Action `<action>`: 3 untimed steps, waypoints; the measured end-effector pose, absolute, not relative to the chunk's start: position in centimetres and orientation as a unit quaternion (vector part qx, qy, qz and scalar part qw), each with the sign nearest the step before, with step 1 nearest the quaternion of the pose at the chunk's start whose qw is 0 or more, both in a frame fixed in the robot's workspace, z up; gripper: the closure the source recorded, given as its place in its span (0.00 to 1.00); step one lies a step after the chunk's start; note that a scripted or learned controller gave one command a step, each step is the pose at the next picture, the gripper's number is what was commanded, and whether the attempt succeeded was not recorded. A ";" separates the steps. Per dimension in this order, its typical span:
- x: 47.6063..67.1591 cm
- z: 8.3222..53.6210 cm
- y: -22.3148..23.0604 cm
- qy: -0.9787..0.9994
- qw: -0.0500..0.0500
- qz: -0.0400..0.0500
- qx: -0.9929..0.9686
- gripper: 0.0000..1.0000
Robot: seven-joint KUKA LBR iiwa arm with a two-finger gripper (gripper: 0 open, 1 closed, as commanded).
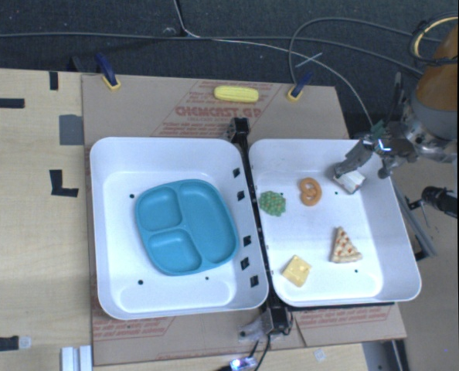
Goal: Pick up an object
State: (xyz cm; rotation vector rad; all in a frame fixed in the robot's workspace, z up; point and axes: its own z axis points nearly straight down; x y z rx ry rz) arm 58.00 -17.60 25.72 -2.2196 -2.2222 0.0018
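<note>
Approach step: hand [351, 175] hovers over right bin [384, 230], finger state unclear, nothing visibly gripped. Next, likely descend onto nearby pretzel [310, 191] and close.

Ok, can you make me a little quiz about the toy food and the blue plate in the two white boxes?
1. True or false: the blue tray lies in the left bin.
2. Which lies closest to the gripper? A: cheese cube. B: pretzel. C: pizza slice.
3. Fill in: the yellow corn lies on the ____, outside both bins.

Key
1. True.
2. B: the pretzel lies just left of the gripper in the right bin; the green broccoli lies farther left, near the divider.
3. Cardboard, behind the bins.
</note>
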 end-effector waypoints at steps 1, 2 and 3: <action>58.0 19.8 -18.4 -0.707 0.002 0.003 -0.707 0.00; 58.6 15.2 -18.4 -0.708 0.002 0.002 -0.707 0.00; 57.6 10.3 -18.4 -0.708 0.002 0.002 -0.707 0.00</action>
